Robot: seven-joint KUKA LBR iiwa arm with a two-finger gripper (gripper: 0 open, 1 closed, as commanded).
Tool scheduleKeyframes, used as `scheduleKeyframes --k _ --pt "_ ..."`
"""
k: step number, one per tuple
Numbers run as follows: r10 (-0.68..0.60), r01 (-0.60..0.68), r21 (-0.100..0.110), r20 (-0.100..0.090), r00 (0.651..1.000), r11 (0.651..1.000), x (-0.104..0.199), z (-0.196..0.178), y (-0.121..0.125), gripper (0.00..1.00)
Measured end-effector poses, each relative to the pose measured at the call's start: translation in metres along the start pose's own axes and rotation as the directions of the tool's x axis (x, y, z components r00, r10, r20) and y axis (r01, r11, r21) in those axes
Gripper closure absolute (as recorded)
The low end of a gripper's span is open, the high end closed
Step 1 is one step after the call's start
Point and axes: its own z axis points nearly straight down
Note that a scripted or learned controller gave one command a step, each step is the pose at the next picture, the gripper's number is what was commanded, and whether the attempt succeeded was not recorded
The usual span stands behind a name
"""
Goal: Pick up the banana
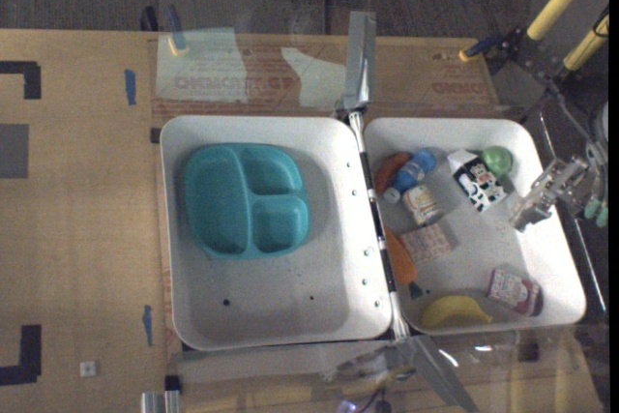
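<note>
One banana [456, 311] lies well apart from the claw [535, 209], whose state I cannot tell

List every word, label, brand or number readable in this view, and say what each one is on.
Nothing here can be read with certainty.
Cardboard sheet behind the bins: reddish printed lettering, seen through clear plastic, too blurred to read.
Same cardboard at the right: a similar reddish word, unreadable.
Small carton with a cow pattern: no legible text.
Pink packet near the banana: print too small.

arm [602, 171] — cut off right | jaws blurred — state unclear
</note>
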Motion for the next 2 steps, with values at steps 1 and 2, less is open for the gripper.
scheduleKeyframes --k 1,2 --pt "0.014 -0.014 0.001 -0.003 1.000 1.000 -0.038 0.088 -0.068 1.00" --pt "0.139 -0.139 -0.002 0.007 0.990 0.990 -0.042 0.185 -0.066 1.00"
